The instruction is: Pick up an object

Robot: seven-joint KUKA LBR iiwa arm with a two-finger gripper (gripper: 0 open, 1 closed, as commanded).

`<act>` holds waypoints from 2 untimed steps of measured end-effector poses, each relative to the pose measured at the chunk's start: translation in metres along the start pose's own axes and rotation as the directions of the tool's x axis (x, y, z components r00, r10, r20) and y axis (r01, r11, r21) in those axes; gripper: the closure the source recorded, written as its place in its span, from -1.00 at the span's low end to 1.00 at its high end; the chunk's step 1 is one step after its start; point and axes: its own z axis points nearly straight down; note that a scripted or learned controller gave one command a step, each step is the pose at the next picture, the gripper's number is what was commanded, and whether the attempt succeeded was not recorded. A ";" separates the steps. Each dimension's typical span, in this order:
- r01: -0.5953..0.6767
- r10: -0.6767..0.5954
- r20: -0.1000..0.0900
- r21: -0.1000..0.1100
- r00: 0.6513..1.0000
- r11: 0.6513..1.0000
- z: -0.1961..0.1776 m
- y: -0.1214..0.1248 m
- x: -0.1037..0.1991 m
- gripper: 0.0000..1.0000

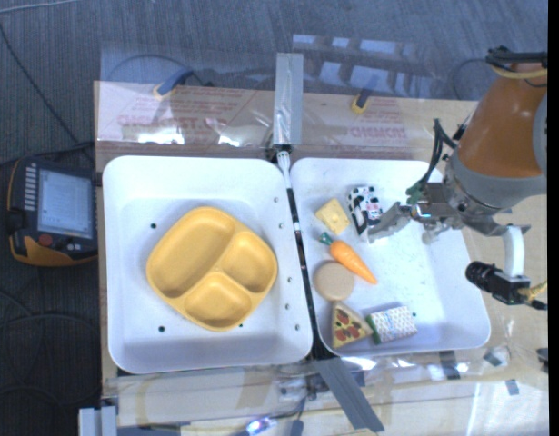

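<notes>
**Small toy foods in the right bin, gripper low among them**

Near to far, from the bottom of the frame upward.

Lowest in the right bin (461,330): a pizza slice (348,325) and, just beside it to the right, a small patterned block (394,322). Both flat and low; probably light, hard plastic or foam. Difficult to pinch from above, because little height for a grip.

Above these, a round tan disc (334,282), touching or nearly touching the carrot (352,260). Carrot lying tilted, green end toward the upper left. Judged light, stiff, somewhat smooth; best taken across the thick middle of the orange body, not at the thin tip, where slipping out is likely.

Higher again, a yellow cheese wedge (333,216) and a black-and-white piece (363,203), close together. Crowded here; risk of pushing a neighbour when closing.

Gripper (388,223) at middle right of the frame, just beside the black-and-white piece, reaching from the right. Opening of the gripper impossible to tell from this slant; nothing seen held in it.

In the left bin (124,334), a yellow divided plate (212,267); wide and shallow, poor to grasp except at the rim.

At the far left, beyond the worktop, a control pendant (52,212).
</notes>
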 end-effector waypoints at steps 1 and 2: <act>0.036 -0.036 0.000 0.001 0.999 0.999 0.086 0.000 0.024 -1.00; 0.007 -0.007 0.002 -0.024 1.000 1.000 0.138 0.021 -0.004 -1.00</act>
